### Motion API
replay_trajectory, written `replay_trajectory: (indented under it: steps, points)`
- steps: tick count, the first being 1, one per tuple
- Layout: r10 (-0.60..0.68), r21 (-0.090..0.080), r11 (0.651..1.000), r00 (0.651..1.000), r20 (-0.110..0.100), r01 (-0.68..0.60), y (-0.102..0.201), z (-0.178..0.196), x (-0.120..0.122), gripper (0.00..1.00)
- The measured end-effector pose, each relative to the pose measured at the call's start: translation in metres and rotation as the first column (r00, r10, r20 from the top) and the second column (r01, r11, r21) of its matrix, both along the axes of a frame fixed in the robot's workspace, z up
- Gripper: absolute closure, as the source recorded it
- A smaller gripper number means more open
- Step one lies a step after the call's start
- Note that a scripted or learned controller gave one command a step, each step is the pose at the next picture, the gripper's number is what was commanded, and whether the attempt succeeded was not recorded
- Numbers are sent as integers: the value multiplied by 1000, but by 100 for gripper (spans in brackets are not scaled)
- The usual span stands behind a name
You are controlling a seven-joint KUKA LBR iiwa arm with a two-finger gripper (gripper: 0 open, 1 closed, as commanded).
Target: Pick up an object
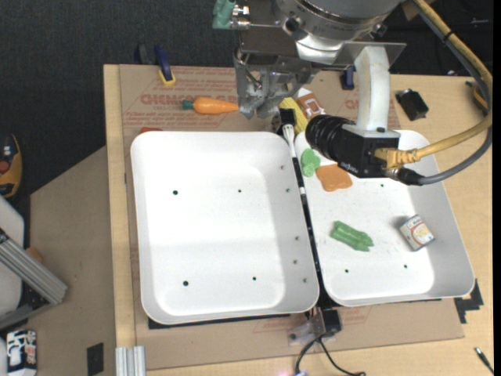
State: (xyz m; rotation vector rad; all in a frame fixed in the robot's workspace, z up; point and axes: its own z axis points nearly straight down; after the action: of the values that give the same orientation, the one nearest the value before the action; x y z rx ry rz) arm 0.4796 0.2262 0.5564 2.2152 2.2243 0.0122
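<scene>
My gripper (pixel 258 99) hangs under the big grey wrist at the back of the bench, above the far edge where the two bins meet. An orange toy carrot (pixel 211 106) lies on the cardboard just to its left, outside the bins. The right bin (pixel 438 276) holds a dark green object (pixel 351 236), a small printed box (pixel 416 231), a flat orange piece (pixel 335 178) and a light green piece (pixel 310 161). A yellow item (pixel 291 106) and a brown one (pixel 310 103) sit at that bin's far corner, partly hidden by the arm.
The left bin (pixel 156 288) stands beside the right one. A black cylinder (pixel 344 143) with a yellow cable (pixel 446 143) juts from the arm over the right bin's back. A blue-and-yellow clamp (pixel 164 67) sits at the cardboard's far left.
</scene>
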Motion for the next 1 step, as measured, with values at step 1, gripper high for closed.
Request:
replay_trajectory:
  steps: [1]
  points:
    - [0,-1,1000,1000,-1,0,0,0,0,0]
